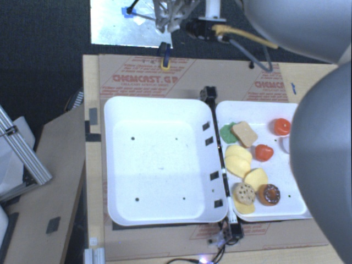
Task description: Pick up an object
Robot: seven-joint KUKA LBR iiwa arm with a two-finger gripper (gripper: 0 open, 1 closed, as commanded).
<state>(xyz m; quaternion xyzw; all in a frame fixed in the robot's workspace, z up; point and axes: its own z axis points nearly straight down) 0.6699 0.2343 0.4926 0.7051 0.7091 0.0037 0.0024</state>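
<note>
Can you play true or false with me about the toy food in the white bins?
1. All the toy food sits in the right bin. True.
2. The cookie lies next to the chocolate donut. True.
3. The donut is in the left bin. False: it is in the right bin, at the near edge.
4. The bread slice lies partly on a green piece. True.
5. There are five red tomatoes. False: two red pieces show, one near the bin's far side and one beside the yellow pieces.
</note>
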